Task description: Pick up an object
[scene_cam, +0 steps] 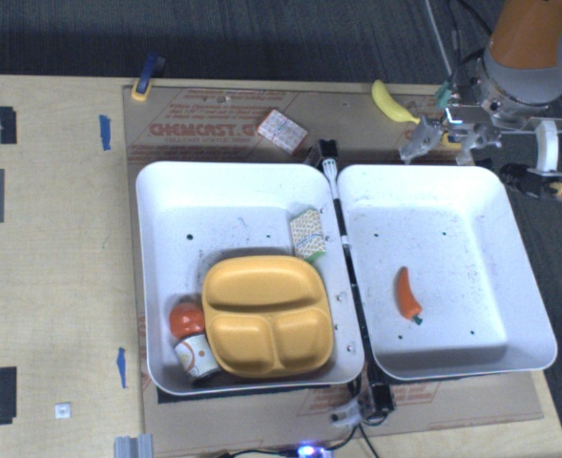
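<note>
A small orange carrot-like piece [408,295] lies near the middle of the right bin [509,351]. In the left bin [166,198] a yellow divided tray [266,313] lies upside down at the front. Beside its left edge sit a red-orange ball [186,320] and a white object with orange marks [195,354]. A patterned packet [307,233] rests against the bin's right wall. My gripper [449,139] hangs above the back rim of the right bin, open, with nothing between its fingers.
Behind the bins on the brown board lie a yellow banana [393,103] and a small checked card [281,130]. A blue clip [147,74] sits at the board's back left corner. Cables run off to the right of the arm.
</note>
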Motion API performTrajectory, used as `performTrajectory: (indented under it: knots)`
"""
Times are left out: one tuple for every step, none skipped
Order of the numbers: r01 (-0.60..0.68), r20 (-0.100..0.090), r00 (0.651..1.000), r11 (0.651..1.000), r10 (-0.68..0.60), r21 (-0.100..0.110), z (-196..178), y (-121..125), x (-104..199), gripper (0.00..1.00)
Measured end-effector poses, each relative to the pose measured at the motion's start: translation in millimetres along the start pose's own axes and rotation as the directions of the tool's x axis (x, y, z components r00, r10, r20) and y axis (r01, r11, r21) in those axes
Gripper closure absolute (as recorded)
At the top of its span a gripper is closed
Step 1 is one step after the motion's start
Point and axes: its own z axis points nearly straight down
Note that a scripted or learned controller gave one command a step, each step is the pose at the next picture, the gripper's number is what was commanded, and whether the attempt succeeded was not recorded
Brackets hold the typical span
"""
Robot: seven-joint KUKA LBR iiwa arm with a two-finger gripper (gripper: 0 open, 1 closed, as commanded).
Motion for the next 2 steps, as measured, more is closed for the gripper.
performTrajectory:
  knots:
    - [-0.001, 0.0, 1.0, 1.0, 0.001, 0.001, 115.7, -8.3, 6.7, 0.0]
    - [-0.001, 0.001, 1.0, 1.0, 0.001, -0.004, 172.6, -54.9, 3.8, 0.0]
